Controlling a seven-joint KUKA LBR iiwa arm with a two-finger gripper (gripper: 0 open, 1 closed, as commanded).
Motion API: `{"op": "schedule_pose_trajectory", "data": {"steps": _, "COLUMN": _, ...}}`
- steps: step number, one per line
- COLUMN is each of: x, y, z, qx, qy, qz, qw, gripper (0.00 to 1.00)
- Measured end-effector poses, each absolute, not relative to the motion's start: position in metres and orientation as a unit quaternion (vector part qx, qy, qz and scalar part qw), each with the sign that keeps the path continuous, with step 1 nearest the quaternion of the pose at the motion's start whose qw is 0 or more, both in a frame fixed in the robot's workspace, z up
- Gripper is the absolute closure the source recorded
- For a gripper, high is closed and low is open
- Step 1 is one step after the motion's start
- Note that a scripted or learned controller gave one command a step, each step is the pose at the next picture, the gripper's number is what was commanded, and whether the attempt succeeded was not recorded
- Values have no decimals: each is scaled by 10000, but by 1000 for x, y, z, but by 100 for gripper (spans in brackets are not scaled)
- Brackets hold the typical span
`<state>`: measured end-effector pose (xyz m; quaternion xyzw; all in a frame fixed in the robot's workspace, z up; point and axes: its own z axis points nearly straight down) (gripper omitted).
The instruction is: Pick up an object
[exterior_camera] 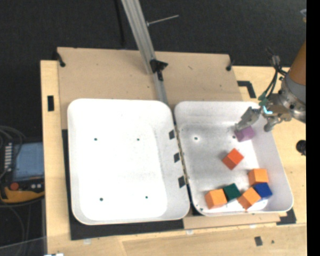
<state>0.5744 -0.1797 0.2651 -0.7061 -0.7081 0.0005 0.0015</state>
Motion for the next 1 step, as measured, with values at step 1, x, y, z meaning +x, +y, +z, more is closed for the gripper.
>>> {"op": "schedule_pose_trajectory", "data": {"steps": 1, "x": 575, "y": -179, "z": 267, "qx": -7059, "qy": -7083, "qz": -7, "qw": -2, "gripper": 0}}
